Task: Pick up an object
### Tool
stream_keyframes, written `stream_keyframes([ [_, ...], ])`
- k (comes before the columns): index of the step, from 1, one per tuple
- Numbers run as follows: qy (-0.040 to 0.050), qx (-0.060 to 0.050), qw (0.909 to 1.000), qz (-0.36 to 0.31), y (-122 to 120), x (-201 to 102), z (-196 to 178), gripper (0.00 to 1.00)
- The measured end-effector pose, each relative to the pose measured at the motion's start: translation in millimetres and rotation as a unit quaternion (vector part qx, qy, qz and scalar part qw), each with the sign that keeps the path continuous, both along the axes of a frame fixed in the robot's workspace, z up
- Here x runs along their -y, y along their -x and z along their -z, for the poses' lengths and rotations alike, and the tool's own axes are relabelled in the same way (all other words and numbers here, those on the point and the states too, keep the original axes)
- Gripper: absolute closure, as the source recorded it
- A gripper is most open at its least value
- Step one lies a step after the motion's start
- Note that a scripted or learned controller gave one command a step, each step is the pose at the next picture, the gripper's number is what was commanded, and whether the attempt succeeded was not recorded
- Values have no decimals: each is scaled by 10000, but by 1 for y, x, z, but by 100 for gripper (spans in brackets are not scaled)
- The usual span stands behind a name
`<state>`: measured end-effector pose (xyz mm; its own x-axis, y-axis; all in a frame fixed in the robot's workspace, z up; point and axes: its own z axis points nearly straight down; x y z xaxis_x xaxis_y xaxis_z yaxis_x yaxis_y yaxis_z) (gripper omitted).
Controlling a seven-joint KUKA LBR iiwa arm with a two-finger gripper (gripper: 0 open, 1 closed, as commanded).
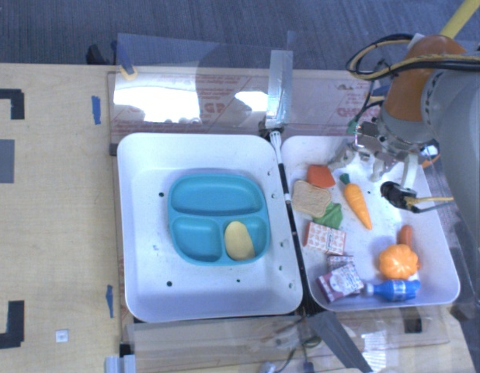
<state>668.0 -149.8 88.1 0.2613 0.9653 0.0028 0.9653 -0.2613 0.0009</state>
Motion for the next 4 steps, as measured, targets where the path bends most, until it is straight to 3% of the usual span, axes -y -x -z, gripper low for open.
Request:
stream_keyframes([
  [1, 30, 12, 10000, -53, 0, -25, -1, 0],
  [2, 14, 7, 9979, -640, 61, -20, 2, 0],
  [3, 15, 42, 9980, -634, 58, -20, -11, 100],
  [4, 17, 45, 9944, -1059, 32, -64, -130, 100],
])
